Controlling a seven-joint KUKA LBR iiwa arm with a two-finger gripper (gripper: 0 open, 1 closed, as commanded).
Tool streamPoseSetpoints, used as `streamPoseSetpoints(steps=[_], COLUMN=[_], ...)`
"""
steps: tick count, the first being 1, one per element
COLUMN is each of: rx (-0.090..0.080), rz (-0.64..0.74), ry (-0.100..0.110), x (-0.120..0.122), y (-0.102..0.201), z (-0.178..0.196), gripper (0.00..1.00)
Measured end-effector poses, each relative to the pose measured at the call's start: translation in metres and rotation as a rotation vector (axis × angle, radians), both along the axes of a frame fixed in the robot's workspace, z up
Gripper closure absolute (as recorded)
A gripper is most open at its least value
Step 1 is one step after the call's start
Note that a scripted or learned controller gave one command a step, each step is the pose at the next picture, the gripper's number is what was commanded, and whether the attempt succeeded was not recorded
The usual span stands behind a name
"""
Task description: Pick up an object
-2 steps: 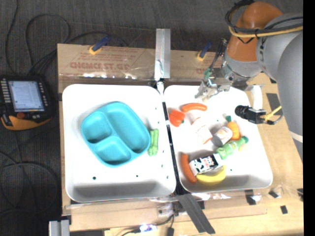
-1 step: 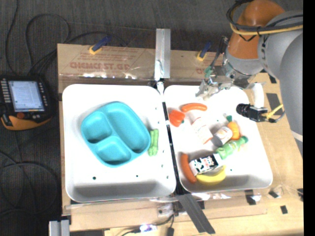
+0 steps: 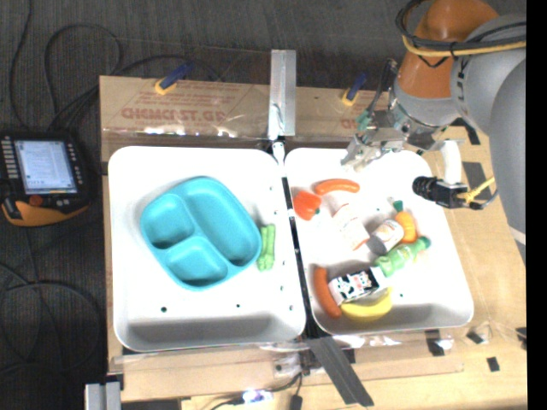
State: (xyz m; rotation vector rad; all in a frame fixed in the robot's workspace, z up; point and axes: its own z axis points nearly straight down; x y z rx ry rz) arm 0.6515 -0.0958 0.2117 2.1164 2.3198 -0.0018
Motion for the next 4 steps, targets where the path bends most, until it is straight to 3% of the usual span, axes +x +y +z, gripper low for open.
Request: streamPoseSetpoints(steps=[1,2,3,4], rx=[0.001,0.0,0.001,-0.002], rz=[0.002,0.169,0.027,-0.207], ry=[0.0,0.002,0.001,0.0], x=[0.001,-0.024,-0.087,-0.037], y=[0.001,0.015,-0.036,-0.078], z=[0.009,-0.016,0.037,0.079], gripper=[1.0,1.0,1.0,1.0])
